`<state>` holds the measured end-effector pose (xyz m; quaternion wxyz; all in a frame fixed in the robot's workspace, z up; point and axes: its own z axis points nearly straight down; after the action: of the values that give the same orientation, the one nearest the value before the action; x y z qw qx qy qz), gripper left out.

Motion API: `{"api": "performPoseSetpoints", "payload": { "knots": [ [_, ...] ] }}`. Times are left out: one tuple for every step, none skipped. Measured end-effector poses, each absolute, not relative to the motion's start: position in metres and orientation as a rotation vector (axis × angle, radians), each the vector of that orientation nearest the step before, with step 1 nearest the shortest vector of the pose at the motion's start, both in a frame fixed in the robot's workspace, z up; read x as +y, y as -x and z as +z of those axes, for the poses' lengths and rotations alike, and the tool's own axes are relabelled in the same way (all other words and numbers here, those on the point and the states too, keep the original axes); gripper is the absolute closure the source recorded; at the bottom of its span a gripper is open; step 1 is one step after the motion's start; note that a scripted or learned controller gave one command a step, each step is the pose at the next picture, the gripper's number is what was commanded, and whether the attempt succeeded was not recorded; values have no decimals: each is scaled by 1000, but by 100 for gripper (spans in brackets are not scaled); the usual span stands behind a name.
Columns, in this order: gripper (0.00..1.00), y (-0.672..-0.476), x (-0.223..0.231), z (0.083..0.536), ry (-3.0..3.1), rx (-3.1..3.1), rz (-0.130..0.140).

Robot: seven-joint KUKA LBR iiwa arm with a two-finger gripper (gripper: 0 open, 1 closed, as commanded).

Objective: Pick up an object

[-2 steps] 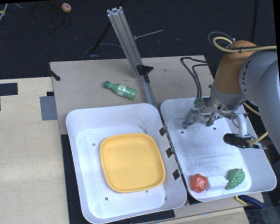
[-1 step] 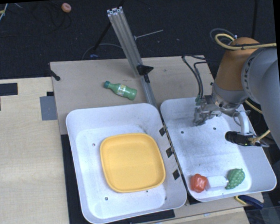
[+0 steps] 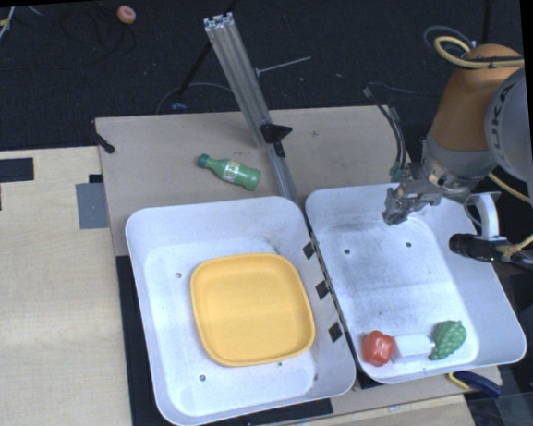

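Note:
My gripper [image 3: 398, 209] hangs over the far edge of the right bin [image 3: 392, 271], with nothing visible between its fingers. At the near end of that bin lie a red tomato-like thing [image 3: 378, 347], a small white block [image 3: 412, 345] and a green bumpy thing [image 3: 448, 338], side by side and well away from the gripper. A yellow square plate [image 3: 253, 308] lies flat in the left bin [image 3: 160, 263].
A green bottle [image 3: 229, 171] lies on its side on the bench behind the left bin. A slanted aluminium post [image 3: 248, 88] rises behind the two bins. Black clips [image 3: 321, 289] sit along the seam between the bins.

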<state>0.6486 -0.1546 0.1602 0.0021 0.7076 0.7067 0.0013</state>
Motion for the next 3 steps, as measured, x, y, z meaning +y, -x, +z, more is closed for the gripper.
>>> {"api": "performPoseSetpoints", "payload": {
  "knots": [
    [100, -644, -154, 222, -2219, 2217, 5],
    [100, -644, -154, 224, -2222, 2221, 0],
    [100, -635, -93, 229, -2217, 2226, 2]
  ]
}}
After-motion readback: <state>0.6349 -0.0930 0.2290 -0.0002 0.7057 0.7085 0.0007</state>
